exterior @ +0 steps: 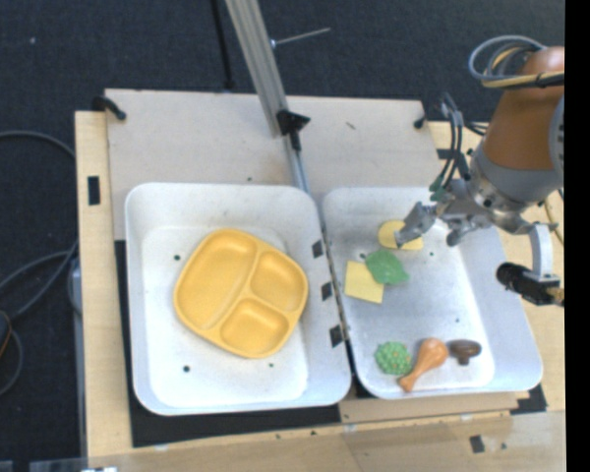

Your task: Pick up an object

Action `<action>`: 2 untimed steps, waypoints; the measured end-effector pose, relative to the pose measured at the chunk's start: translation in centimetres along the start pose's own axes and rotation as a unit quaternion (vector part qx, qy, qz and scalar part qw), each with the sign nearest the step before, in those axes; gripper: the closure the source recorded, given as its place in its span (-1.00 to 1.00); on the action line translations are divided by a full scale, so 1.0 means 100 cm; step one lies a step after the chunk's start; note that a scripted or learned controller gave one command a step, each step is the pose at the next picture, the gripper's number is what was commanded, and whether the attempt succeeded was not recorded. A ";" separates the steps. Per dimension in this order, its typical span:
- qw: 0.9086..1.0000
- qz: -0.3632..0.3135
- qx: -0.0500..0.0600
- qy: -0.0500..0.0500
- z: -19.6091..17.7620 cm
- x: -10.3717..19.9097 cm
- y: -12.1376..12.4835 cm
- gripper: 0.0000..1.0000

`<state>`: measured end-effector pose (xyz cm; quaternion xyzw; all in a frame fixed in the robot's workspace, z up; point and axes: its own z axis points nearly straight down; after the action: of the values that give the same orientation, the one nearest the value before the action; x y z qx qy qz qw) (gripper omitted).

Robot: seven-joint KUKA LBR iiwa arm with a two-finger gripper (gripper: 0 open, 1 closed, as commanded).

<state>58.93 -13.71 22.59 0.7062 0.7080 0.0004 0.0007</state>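
- My pincer (418, 226) hangs over the far part of the right bin (492, 362), with the yellow disc (391, 234) right at its tip.
- I cannot tell how my pincer is set from here, nor whether it touches the disc or only hovers over it; I see nothing lifted.
- The disc lies flat just under and beside my tip. It looks like a thin, stiff toy piece, light and probably smooth. Being so flat, it gives little edge, so I judge a grip across its rim is best, pressed low against the bin floor.
- Just nearer than the disc lies the green leaf (385, 267), overlapping the yellow square (364, 283). Both look thin and light, hard to pinch from above.
- Further toward the near edge sit the green lump (393, 358), the drumstick (423, 362) and the brown piece (464, 349). The drumstick's narrow shaft looks the easiest hold of all: rounded, rigid, tall enough to close on.
- The yellow tray (241, 291) lies in the left bin (157, 214), well apart from me, too wide to take except by its rim.
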 end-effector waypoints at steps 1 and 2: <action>1.000 0.000 0.000 0.000 0.000 0.000 0.000 -1.00; 1.000 0.002 0.003 -0.001 0.055 -0.010 -0.006 -1.00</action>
<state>58.38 -14.75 17.14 0.7075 0.7067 -0.0020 -0.0011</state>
